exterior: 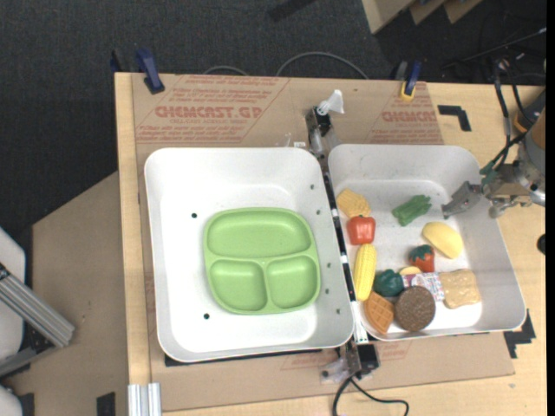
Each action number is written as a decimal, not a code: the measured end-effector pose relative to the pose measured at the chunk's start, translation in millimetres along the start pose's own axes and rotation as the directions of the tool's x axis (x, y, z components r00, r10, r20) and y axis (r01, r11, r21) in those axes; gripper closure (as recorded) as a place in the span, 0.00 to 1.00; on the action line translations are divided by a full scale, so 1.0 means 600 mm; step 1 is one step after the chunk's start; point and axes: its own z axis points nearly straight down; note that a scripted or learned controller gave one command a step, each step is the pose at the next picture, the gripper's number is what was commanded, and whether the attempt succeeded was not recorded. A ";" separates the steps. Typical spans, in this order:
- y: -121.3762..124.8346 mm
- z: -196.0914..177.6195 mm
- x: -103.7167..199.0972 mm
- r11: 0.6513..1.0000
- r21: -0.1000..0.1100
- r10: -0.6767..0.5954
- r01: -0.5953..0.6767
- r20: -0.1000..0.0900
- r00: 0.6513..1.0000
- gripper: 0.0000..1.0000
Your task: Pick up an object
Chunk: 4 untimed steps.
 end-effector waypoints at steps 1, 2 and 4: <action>-0.035 0.164 0.062 1.000 0.001 -0.001 0.001 0.001 1.000 0.00; -0.029 0.135 0.055 1.000 -0.012 0.002 -0.002 0.008 1.000 1.00; -0.110 0.161 0.112 1.000 0.007 0.000 0.000 -0.005 1.000 0.00</action>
